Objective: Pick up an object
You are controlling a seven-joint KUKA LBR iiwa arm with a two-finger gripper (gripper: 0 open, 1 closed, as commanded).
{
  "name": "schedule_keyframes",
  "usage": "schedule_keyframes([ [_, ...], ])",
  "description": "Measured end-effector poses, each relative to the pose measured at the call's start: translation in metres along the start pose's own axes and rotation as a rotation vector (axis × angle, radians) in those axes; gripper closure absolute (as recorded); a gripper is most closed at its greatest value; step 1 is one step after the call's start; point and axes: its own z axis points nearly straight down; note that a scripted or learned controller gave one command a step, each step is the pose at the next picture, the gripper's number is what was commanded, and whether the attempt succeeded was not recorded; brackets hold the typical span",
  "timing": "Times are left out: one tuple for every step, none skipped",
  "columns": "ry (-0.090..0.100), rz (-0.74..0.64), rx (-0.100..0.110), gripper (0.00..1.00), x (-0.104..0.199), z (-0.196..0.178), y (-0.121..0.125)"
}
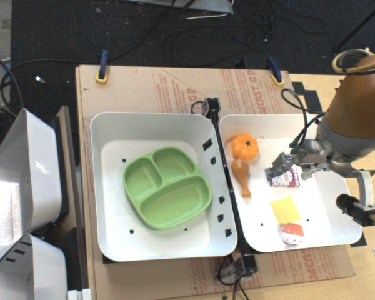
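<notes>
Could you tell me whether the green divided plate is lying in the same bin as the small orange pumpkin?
No, the green divided plate lies in the left bin, the pumpkin in the right bin.

Robotics lab, clamped cardboard bench (pixel 175 86), two white bins (pixel 106 167), loose cables (pixel 144 36) on dark floor

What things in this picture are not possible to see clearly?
- Gripper, camera view: too small and dark to tell open or shut, or whether it touches the purple-and-white pack.
- Pack: its upper left lies under the gripper; print too small to read.
- Arm: cut off by the right edge.
- Small red-and-white item: too small to identify.
</notes>
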Motion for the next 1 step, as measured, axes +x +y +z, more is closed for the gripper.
schedule_keyframes([
  [-0.002, 0.007, 0.004, 0.0, -0.0619, 0.0726, 0.0184],
])
